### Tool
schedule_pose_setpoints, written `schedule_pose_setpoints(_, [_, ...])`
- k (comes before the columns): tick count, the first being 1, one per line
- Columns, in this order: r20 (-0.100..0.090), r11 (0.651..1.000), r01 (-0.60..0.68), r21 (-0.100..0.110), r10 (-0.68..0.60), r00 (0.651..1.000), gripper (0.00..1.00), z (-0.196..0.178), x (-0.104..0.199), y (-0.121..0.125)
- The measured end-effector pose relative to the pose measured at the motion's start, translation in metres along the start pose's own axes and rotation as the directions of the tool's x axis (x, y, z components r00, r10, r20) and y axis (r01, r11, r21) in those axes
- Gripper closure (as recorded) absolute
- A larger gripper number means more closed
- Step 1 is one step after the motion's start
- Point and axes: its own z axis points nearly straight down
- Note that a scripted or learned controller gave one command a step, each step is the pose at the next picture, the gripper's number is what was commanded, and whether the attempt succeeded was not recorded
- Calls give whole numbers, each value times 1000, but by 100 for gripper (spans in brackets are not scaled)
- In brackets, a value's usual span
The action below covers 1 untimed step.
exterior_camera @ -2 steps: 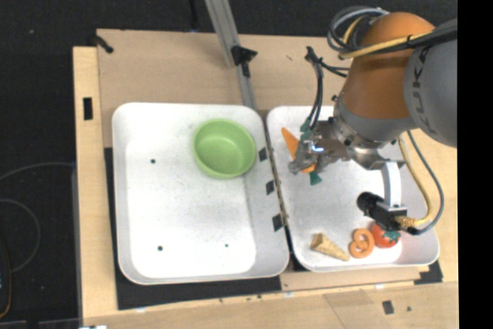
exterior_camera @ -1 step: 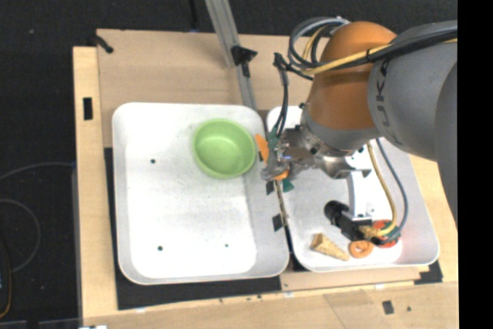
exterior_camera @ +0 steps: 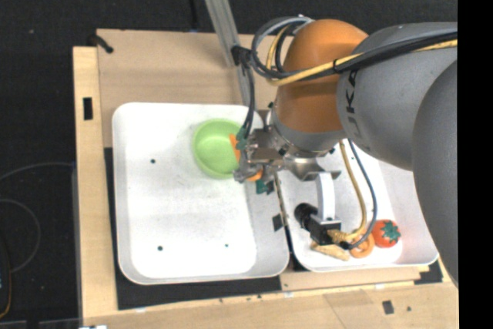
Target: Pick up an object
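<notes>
On desk (exterior_camera: 88, 166), two white bins. Near front of right bin (exterior_camera: 416, 246): one red tomato (exterior_camera: 385, 233), one tan piece (exterior_camera: 333, 250). Farther back in left bin (exterior_camera: 177, 227): one green bowl (exterior_camera: 214, 148), pincer (exterior_camera: 253, 166) at its right edge, grip impossible to tell. On arm (exterior_camera: 400, 88), black letters (exterior_camera: 347, 92), partly legible.

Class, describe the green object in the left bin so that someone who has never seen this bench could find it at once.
Look at the left bin of the two white ones. Toward its far right corner lies a round green object. It is the one lime-green thing here; the red thing in the right bin is smaller.
</notes>
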Motion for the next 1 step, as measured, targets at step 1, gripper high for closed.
schedule_pose_setpoints(1, [1,1000,-6,1,6,1000,0,1,-3,0])
